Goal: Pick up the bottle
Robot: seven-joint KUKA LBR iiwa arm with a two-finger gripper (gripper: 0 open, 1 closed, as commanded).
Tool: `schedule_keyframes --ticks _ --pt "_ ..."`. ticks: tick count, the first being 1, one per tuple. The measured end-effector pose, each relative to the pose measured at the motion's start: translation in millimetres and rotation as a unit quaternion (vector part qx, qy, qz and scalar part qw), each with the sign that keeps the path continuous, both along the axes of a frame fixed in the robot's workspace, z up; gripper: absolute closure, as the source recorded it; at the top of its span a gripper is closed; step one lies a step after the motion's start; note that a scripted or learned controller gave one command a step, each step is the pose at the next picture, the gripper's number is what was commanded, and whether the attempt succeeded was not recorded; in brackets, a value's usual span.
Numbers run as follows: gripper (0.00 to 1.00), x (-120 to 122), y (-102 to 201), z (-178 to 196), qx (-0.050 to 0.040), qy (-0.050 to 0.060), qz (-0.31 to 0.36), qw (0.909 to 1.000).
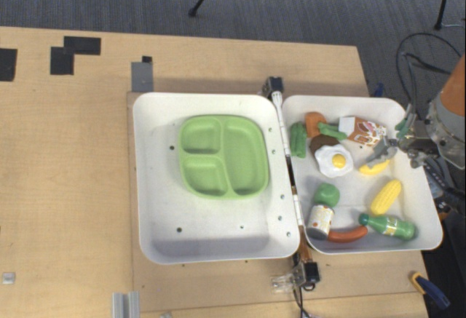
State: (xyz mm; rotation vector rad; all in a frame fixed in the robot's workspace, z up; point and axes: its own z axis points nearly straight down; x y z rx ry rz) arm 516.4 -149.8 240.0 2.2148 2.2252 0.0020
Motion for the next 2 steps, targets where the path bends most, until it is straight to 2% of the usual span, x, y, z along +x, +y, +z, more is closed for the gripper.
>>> schedule_keyframes --ticks 1,2 --pt "0.0 25 83 -33 0.0011 0.001 -0.245 0.9694" --pt "0.0 10 128 -55 0.0014 0.002 -0.432 0.9018"
